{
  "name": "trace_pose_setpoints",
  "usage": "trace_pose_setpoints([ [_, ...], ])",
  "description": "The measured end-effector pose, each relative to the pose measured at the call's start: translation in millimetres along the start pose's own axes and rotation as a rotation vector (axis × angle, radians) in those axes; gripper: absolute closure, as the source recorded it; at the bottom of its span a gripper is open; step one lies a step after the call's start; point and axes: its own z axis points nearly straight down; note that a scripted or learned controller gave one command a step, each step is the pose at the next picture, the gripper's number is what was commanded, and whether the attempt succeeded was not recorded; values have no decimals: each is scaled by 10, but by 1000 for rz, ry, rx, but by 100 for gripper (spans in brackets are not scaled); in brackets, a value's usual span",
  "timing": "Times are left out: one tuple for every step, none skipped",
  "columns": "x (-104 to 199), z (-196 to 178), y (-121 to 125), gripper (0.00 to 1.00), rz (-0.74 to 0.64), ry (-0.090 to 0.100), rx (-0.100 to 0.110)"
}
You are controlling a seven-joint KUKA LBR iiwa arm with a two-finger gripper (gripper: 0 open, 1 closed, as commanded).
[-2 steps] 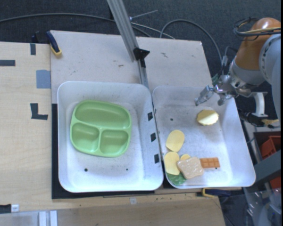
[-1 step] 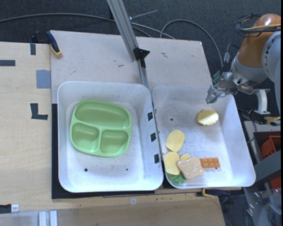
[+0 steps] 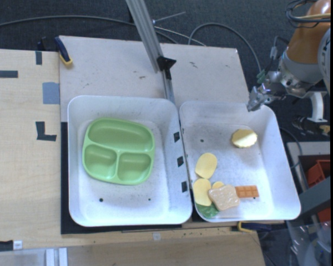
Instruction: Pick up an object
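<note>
The right bin [image 3: 277, 148] holds several toy foods. A round yellow bun [image 3: 244, 138] lies near its far right side. Two yellow oval pieces [image 3: 206, 165] [image 3: 201, 190] lie at the bin's middle and front, beside a tan bread slice [image 3: 224, 197], an orange wafer [image 3: 246, 192] and a green leaf piece [image 3: 207, 209]. My gripper [image 3: 256, 100] hangs over the far right corner of that bin, above and beyond the bun, with nothing seen in it.
The left bin [image 3: 77, 204] carries a green divided plate [image 3: 119, 151]. A slanted metal rail [image 3: 146, 26] runs down to the gap between the bins. Cables lie across the dark floor at the back. A blue and yellow clamp [image 3: 63, 51] sits at the board's far left corner.
</note>
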Motion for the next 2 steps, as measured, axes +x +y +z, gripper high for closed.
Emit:
trace_pose_setpoints([
  [4, -442, 14, 100, 1, 0, 0],
  [515, -426, -111, 100, -2, 2, 6],
])
